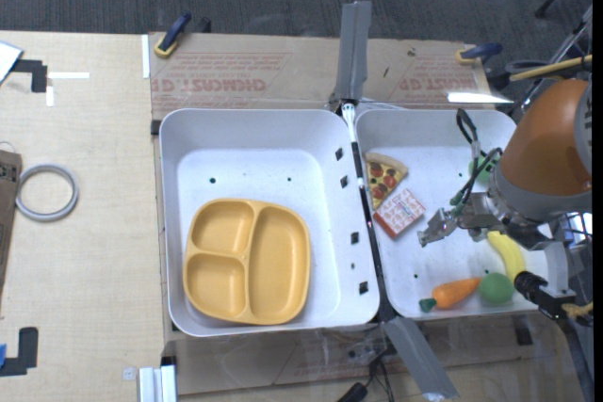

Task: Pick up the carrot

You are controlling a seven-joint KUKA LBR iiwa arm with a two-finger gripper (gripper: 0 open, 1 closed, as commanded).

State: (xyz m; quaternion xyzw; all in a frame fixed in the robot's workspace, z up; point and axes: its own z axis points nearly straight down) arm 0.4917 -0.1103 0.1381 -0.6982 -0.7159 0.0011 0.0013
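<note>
Grey arm (528, 193) with rounded orange band, black cables, metallic hand (435, 231).

Two white bins (179, 202) sit on a pale tan bench (85, 297), the left one carrying a mustard-yellow divided plate (250, 261). In the right bin lie an orange carrot (456, 291) with a green tip, a lime-green round fruit (497, 288), a yellow banana (507, 251), a pizza slice (384, 176) in tan and red with dark spots, and a red-and-white patterned packet (399, 211). The grey arm (551, 146) shows its orange band above a silver-grey pincer (435, 231), and a grey tape ring (44, 192) rests at the bench's left.
</note>
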